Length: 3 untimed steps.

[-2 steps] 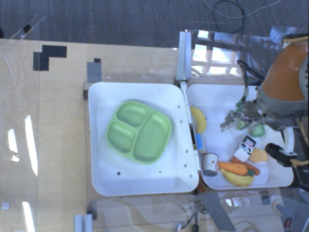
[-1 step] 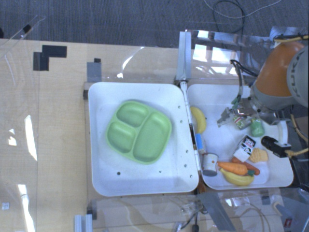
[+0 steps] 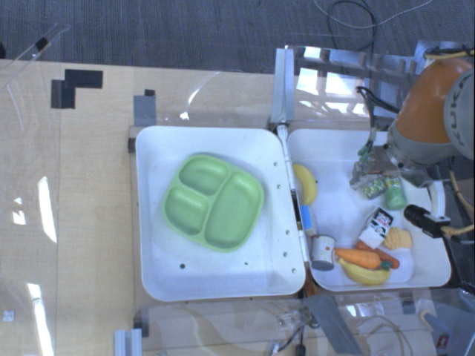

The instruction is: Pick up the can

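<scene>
The can [image 3: 322, 251] is small and grey with a dark rim. It sits in the near left corner of the right bin [image 3: 334, 150], against the wall between the bins. My gripper [image 3: 369, 175] hangs over the far right part of that bin, well behind and to the right of the can and apart from it. A green packet [image 3: 373, 188] lies right under the gripper. The arm's orange band [image 3: 430, 102] rises above it at the right edge.
The right bin also holds a yellow fruit [image 3: 305, 183], a carrot [image 3: 362, 258], a banana [image 3: 367, 274], a small black-and-white box [image 3: 377, 228], a green object [image 3: 395, 196] and a yellow piece [image 3: 399, 238]. The left bin [image 3: 156, 273] holds a green divided plate [image 3: 214, 202].
</scene>
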Each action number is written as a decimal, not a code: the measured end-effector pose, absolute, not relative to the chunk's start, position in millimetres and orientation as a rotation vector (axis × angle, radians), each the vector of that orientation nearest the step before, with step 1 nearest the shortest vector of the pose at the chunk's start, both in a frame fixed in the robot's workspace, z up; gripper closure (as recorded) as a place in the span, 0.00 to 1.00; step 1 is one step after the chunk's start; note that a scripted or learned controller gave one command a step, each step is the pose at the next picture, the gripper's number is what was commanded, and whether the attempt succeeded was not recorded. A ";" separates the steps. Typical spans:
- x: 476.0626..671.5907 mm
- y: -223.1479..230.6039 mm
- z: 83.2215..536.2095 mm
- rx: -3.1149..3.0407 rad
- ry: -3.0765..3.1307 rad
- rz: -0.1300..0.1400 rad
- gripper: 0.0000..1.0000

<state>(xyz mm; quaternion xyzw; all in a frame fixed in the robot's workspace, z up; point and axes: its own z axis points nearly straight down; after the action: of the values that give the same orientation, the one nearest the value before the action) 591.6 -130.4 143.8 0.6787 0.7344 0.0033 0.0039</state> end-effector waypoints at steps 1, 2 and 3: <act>591.6 -130.4 143.8 2.127 2.302 0.010 0.00; 605.9 -104.8 132.1 2.132 2.302 0.006 0.00; 616.5 -159.9 88.0 2.245 2.195 0.018 0.00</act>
<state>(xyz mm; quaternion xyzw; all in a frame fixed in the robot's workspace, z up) 616.5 -159.9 88.0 0.7151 0.6990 0.0058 0.0008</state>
